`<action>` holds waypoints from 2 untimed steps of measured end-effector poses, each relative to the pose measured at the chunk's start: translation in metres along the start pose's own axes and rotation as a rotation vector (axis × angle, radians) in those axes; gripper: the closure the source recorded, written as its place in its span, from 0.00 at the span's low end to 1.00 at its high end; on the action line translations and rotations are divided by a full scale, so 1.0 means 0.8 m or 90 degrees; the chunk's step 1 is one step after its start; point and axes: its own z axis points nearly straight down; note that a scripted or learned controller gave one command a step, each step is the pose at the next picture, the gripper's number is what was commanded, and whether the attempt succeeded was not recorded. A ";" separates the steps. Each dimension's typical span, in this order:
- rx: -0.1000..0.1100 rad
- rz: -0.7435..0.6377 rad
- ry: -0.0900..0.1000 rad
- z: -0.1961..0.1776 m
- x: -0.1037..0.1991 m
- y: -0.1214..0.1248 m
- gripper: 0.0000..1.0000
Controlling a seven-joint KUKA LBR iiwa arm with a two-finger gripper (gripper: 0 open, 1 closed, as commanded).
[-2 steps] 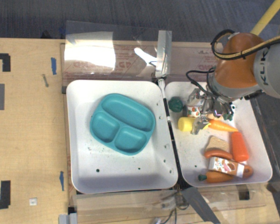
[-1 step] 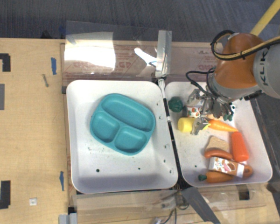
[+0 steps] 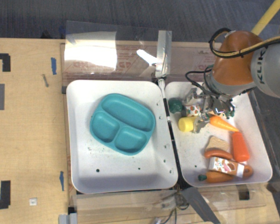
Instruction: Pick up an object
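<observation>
I'm hanging my gripper [image 3: 201, 107] over the right of two white bins [image 3: 259, 139], its grip impossible to judge. One yellow cylinder [image 3: 186, 123] is lying just beside it, one smooth carrot [image 3: 222, 122] nearby. One glossy teal three-compartment plate [image 3: 123, 123] is filling the left bin [image 3: 79, 139].

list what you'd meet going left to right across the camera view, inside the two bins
teal divided plate → dark green toy → yellow cup → gripper → orange carrot
</observation>
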 end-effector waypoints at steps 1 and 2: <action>0.002 -0.001 -0.007 -0.016 -0.004 0.001 1.00; 0.001 -0.001 -0.006 -0.015 -0.004 0.001 0.00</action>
